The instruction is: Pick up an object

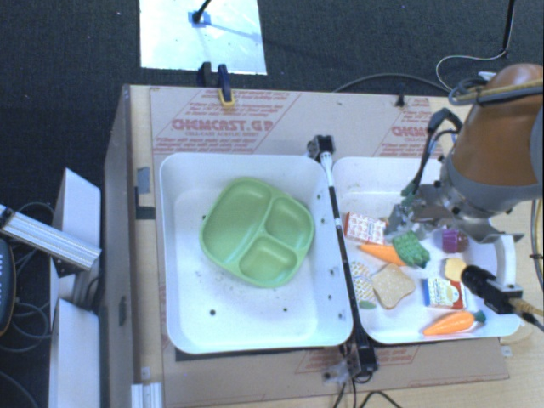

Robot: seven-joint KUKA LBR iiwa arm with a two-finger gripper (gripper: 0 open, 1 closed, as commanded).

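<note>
The right bin (374, 177) holds several toy foods. Among them are a red and white packet (365, 226), an orange carrot (380, 252), a green broccoli piece (411, 250), a bread slice (393, 286), a purple item (451, 240), a yellow piece (455, 269), a small printed box (442, 292) and a second carrot (450, 322). My gripper (406, 217) hangs low over the bin's middle, just above the broccoli and right of the packet. The arm's wrist hides its tip.
A green divided plate (257, 231) lies in the left bin (183, 313). A black ridge (338, 236) separates the two bins. The arm's orange and grey body (497, 134) covers the right bin's far right corner. Cables (425, 155) run along the bin's back edge.
</note>
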